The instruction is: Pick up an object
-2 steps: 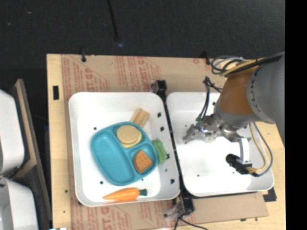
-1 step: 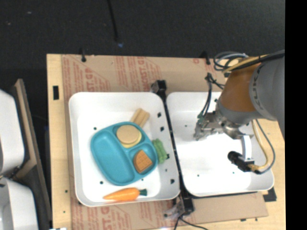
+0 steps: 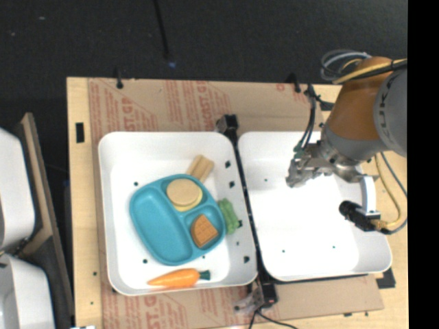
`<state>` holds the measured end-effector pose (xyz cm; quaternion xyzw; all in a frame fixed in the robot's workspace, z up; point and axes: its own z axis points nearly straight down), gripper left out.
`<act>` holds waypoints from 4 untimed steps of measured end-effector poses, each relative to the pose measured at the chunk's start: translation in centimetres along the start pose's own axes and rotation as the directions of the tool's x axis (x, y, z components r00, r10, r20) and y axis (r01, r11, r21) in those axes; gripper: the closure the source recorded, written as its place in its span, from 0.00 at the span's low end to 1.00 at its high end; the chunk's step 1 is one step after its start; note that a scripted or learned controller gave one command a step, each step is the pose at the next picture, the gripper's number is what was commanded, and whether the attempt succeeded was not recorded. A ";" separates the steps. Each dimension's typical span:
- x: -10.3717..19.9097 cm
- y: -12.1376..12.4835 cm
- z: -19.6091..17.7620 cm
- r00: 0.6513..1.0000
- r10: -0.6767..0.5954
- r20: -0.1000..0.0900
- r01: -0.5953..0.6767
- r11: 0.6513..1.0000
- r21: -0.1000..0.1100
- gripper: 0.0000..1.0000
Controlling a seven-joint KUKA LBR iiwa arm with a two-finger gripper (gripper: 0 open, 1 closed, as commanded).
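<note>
Well, gripper (image 3: 300,173) over right bin (image 3: 322,252), finger state unclear. Carrot (image 3: 178,277), lower left: looks light, stiff, smooth; grab mid-body across width.

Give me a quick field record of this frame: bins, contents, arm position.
left bin: holds all the objects
tray: blue divided tray, tilted diagonally in the left bin
on tray: round tan disc, brown waffle-like piece
beside tray: wooden block at its upper edge, green piece at its right edge
carrot: lying near the left bin's front wall
gripper: over the right bin, upper area
grasp: nothing seen held
</note>
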<state>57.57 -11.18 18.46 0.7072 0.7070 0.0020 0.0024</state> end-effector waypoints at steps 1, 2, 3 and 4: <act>-0.1 0.1 -4.0 1.000 0.000 0.000 0.000 1.000 0.002 1.00; 5.8 0.7 -3.7 1.000 -0.005 -0.002 0.005 1.000 0.005 1.00; 10.2 1.1 -4.2 1.000 -0.004 -0.001 0.004 1.000 0.005 1.00; 14.5 2.3 -5.3 1.000 -0.004 -0.002 0.004 1.000 0.005 1.00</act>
